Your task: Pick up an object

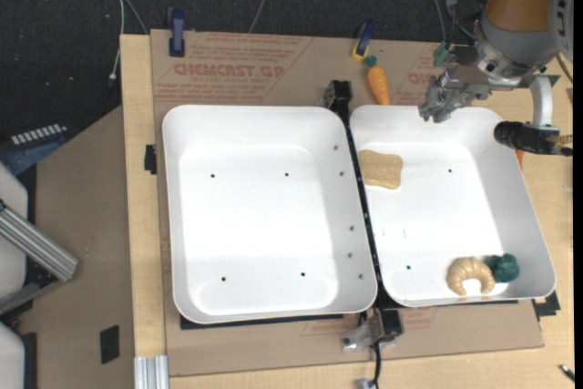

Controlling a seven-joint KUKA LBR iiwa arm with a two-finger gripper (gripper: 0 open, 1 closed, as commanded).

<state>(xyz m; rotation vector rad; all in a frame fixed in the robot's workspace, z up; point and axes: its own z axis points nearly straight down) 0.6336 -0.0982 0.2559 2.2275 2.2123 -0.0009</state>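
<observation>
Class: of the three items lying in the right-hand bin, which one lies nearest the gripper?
The flat tan slice by the bin's left wall. The croissant and green ball sit in the far front corner.

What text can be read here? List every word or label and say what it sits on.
"GIGACAST GP", roughly, in large red letters on the cardboard sheet behind the left bin; blurred, so the spelling is uncertain.
Smaller red lines above and below it: too blurred to read.
Red print on the cardboard near the carrot: too blurred to read.
</observation>
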